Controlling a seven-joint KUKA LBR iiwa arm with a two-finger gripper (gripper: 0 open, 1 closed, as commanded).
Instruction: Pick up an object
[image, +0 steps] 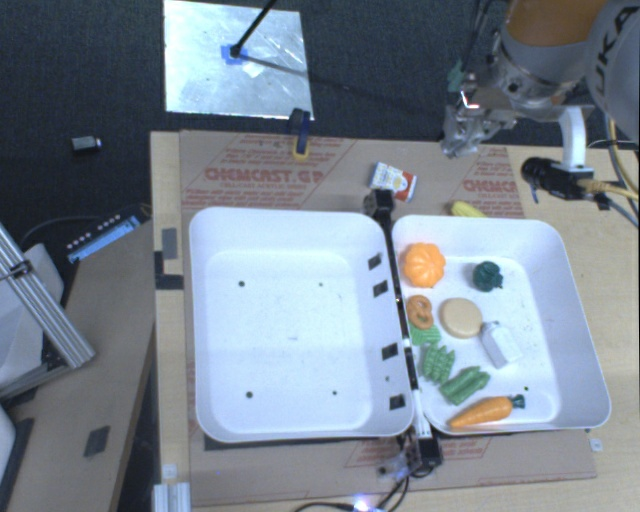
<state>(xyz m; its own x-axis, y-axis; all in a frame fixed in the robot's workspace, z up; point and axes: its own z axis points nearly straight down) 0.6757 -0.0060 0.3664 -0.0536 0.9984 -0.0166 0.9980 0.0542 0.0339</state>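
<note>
Camera view, gripper: your gripper (462, 140) hangs at the top right, above the far edge of the bench and outside both bins; nothing shows between its tips. How far apart they stand, you cannot tell.
Camera view, right bin: the right bin (560, 250) holds every loose item, bunched toward its left wall.
Camera view, nearest target: the orange pumpkin (423, 263) lies at about 7 o'clock from the gripper, in the bin's far-left corner. It is round, so no long axis to line up.
Camera view, other options: dark green piece (487, 275) at about 6 o'clock; tan disc (461, 317) beyond it; carrot (482, 410) along the near wall, long axis running 8-to-2.
Camera view, left bin: the left bin (215, 245) offers you nothing to grab.
Camera view, judgement: your move is down and toward you, into the right bin.
</note>
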